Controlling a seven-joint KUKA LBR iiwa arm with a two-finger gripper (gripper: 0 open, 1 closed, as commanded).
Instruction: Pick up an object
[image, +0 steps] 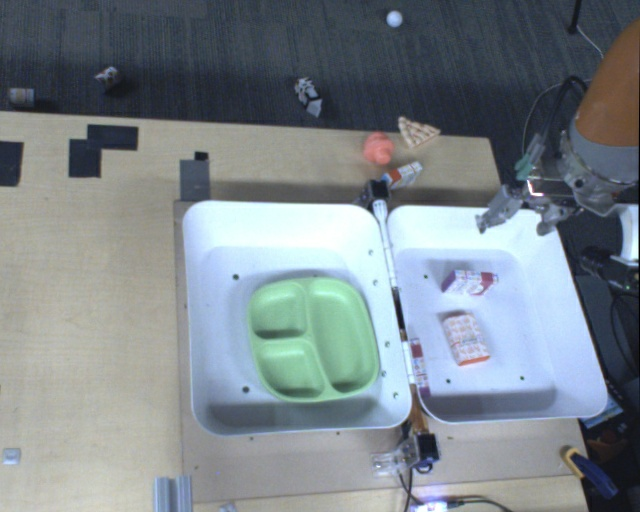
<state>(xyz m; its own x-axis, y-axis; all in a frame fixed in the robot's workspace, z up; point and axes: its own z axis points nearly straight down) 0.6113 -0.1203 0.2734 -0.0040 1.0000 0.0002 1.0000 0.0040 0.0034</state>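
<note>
Presently, item one: my pincer (520, 214), at the upper right of the frame above the far rim of the right bin (560, 400), its two dark fingers splayed well apart with nothing between them, poised high, I judge, so as to drop onto a target without brushing the bin wall. Item two: a small red-and-white packet (468, 283), crinkled wrapper, lying flat in the upper middle of the right bin, well apart from my pincer. Item three: a flat rectangular packet (465, 338) with a red printed pattern, just below the first near the bin's centre; either is a candidate to pick up, and both look light and thin, so a low grasp seems needed. Item four: the left bin (210, 400), shallow, white, smooth plastic, holding a pale green divided plate (312, 338) with three compartments, rounded corners, matt finish. Item five: the table (90, 330), light wood-toned, bearing both bins side by side.
</note>
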